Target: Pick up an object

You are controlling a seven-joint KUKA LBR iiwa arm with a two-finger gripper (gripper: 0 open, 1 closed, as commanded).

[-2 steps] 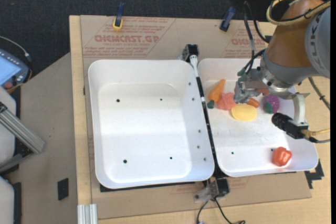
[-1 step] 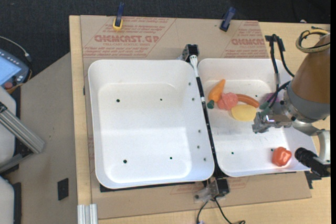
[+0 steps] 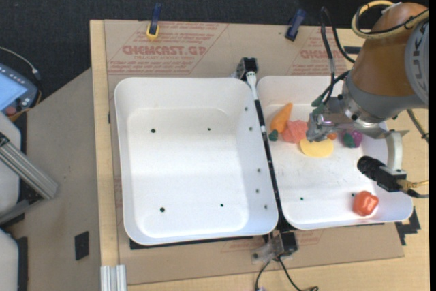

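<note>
since the gripper (image 3: 317, 135) sits low over the yellow toy (image 3: 318, 148) & pink toy (image 3: 295, 131), can't tell its grip, it may grab 2 or slip.

**Legible Markings**

Cardboard sheet (image 3: 204, 44) under the bins: red print reading "CHEMCAST" followed by characters resembling "GP", located at 12 o'clock of the left bin (image 3: 136, 146). Smaller red lines above and below it are illegible. A second red print, at 12 o'clock of the right bin (image 3: 320, 215), is partly hidden and unreadable.
</note>
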